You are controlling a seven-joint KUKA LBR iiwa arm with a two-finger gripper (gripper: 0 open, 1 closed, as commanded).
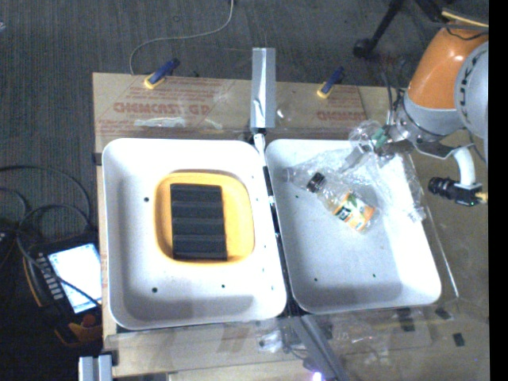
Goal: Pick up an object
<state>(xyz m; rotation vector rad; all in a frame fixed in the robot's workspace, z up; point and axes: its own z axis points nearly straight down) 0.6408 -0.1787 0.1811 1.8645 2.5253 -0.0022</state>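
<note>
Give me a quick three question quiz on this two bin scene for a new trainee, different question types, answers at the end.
1. True or false: the yellow tray with the black ridged insert lies in the right bin.
2. Multiple choice: the crumpled clear plastic bottle lies in the right bin's A) upper part, B) lower left corner, C) lower right corner.
3. Fill in: the arm enters the view from the ____ side.

Key
1. False; it lies in the left bin.
2. A; it lies toward the bin's far edge, close under the gripper.
3. Right, at the upper corner of the view.
</note>
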